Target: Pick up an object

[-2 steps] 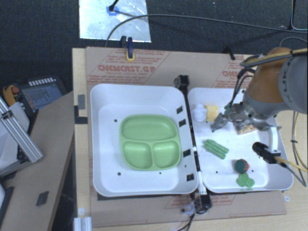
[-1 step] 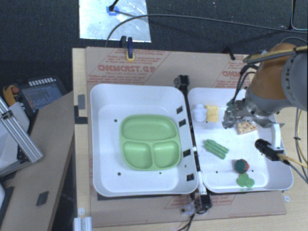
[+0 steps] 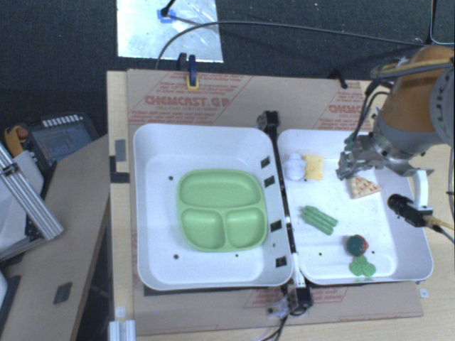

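1. The right bin (image 3: 405,261) is the landmark; the left bin (image 3: 153,212) touches its left wall, and both sit on a brown board (image 3: 213,94).
2. The gripper (image 3: 353,163) hangs over the right bin's upper middle, at the end of the grey arm (image 3: 419,105) that enters from the right; whether its fingers are spread or pressed together cannot be told.
3. A pizza slice toy (image 3: 364,186) lies on the right bin's floor just below the gripper, apparently not between its fingers.
4. In the right bin's upper left lie a yellow block (image 3: 313,167) and, touching its left side, a white object (image 3: 293,167).
5. Near the bin's centre lies a green pod (image 3: 318,219), tilted.
6. Toward the bin's lower right sit a red-green ball (image 3: 357,244) and, just below, a green leaf shape (image 3: 362,267).
7. The left bin holds a green 3-compartment plate (image 3: 219,209).
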`<state>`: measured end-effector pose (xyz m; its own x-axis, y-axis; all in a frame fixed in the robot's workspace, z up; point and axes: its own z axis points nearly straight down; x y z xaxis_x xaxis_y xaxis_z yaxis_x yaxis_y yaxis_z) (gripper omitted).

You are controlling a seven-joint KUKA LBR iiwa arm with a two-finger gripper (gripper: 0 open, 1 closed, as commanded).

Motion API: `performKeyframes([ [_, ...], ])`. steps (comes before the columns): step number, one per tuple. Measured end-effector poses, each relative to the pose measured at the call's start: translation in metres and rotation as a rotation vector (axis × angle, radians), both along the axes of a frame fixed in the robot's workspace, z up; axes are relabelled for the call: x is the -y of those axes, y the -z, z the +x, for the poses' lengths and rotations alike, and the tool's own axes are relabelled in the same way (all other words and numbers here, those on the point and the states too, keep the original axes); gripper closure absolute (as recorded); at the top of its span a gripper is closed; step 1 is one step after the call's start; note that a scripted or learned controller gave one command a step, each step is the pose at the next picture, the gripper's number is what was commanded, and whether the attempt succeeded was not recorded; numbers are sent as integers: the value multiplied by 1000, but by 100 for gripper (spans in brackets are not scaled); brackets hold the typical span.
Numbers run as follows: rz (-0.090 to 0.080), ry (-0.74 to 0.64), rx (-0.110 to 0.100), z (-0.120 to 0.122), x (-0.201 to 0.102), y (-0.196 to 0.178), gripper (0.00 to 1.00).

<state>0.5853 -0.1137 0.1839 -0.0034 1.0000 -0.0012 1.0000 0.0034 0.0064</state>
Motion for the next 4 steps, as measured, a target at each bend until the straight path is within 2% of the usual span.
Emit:
performKeyframes([
  [2,0,-2,2,9,-8,-112,100],
  [4,2,-6,-3,41,-111,-103,100],
])
